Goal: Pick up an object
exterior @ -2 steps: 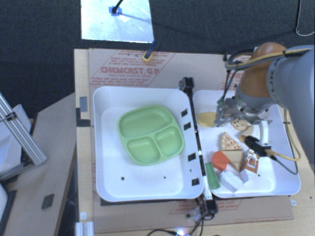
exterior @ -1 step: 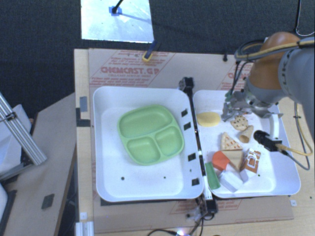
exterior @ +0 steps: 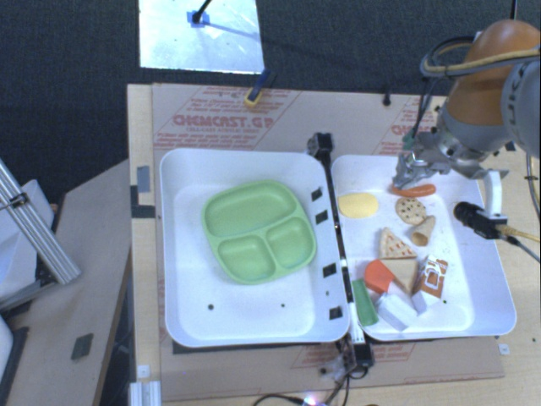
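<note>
While the arm [exterior: 494,74] is reaching in from the right, the gripper [exterior: 411,172] is hanging low at the far end of the right bin [exterior: 490,311], right over the hot dog [exterior: 413,190]; whether it is apart or together, I cannot tell, the tips are too blurred and tucked under the wrist; nothing is showing clamped there.

Risks now, as I'm judging them: the hot dog is lying flat and thin, so the tips may be skating over it and closing on air; the cookie [exterior: 411,210] is sitting just beside it and the cone [exterior: 423,229] just beyond, so a sloppy close may be nudging or pinching two things at once; the yellow disc [exterior: 358,205] is near on the left and could be getting shoved toward the divider [exterior: 331,227]; the bin wall is close behind, so a descent too far back may be striking the rim.

Surface and room: the bins are smooth, white and shallow, so pieces are likely sliding easily; the right bin is crowded, with a pizza slice [exterior: 395,245], an orange block [exterior: 378,275], a green stick [exterior: 364,303] and a small carton [exterior: 432,278] bunching at the near end; the left bin [exterior: 194,311] is carrying a green tray [exterior: 258,231]; a brown bench [exterior: 220,112] is lying under both.
</note>
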